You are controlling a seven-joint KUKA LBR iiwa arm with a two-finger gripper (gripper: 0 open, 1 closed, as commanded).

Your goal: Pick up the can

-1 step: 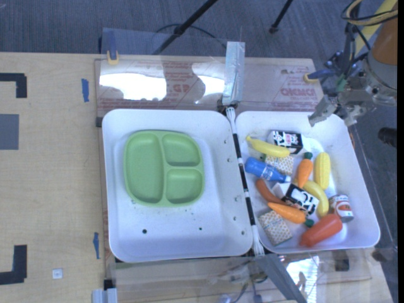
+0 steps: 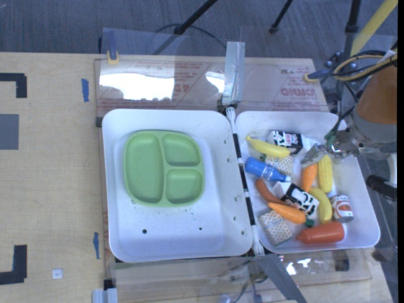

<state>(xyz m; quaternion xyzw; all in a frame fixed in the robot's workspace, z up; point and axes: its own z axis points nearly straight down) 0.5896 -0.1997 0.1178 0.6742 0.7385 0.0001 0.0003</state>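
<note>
One hand [image 2: 329,145] low over rt bin [image 2: 369,216]

One camera sits fixed above my bench [image 2: 50,169], looking down at a slant on both bins [image 2: 120,232]; my arm [image 2: 379,100] enters from its right.

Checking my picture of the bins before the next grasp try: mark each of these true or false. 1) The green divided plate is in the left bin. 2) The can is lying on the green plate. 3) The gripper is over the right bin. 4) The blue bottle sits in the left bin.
1) The green plate is in the left bin: true.
2) False: the can sits in the right bin, near its right wall.
3) The gripper is over the right bin: true.
4) False: the blue bottle lies in the right bin.
</note>
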